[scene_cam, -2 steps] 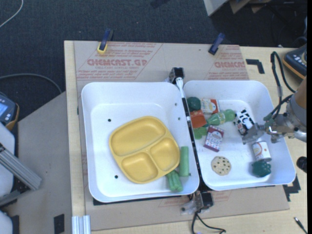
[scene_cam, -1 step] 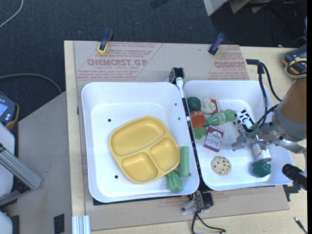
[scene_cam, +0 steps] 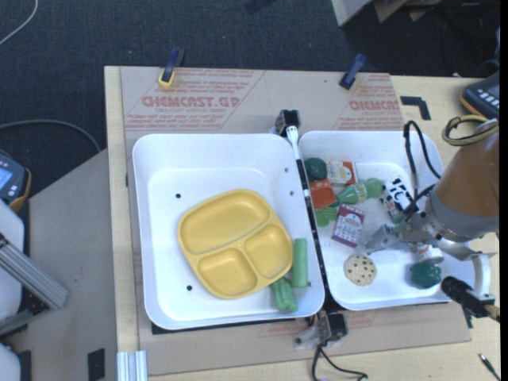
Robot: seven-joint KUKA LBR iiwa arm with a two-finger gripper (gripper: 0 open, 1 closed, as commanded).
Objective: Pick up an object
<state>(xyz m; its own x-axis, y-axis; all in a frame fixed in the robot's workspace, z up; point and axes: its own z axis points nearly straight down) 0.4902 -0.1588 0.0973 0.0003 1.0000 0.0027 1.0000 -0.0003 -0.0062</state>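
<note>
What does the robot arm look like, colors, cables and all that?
The arm enters from the right with a broad orange band, then a grey wrist section below it. A black cable loops off its upper left side over the right bin. At the wrist the gripper is grey and metallic, with a blocky body.

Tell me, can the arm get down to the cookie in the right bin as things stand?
Probably yes. The cookie lies flat on bare bin floor with nothing over it, just below the gripper. The pink card sits close, so it might get nudged.
</note>
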